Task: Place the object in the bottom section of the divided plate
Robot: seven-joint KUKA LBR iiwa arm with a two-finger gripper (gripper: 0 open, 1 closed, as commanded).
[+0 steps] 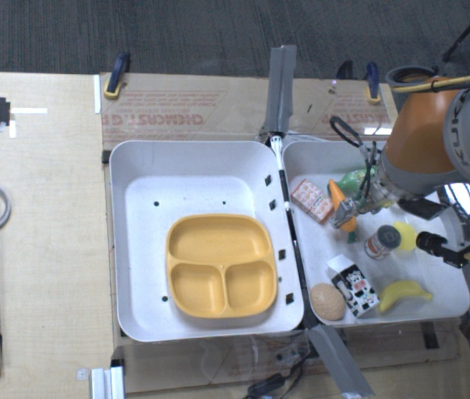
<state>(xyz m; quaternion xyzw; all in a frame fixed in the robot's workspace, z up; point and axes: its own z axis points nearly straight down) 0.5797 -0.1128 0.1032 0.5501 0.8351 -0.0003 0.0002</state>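
Note:
A yellow divided plate [171,260] lies in the left white bin [135,223], with one wide section at the top and two smaller ones along the bottom; nothing rests in it. My gripper [353,209] is down in the right bin [459,306], right at an orange carrot-like piece [337,196], with a green item [353,179] just behind it. The wrist hides how the gripper meets the orange piece.
The right bin also holds a pink-and-white packet [309,199], a small can [382,241], a yellow lemon [404,236], a banana [404,293], a cow-patterned box [355,288] and a brown round item [328,302]. A divider wall [284,214] separates the bins.

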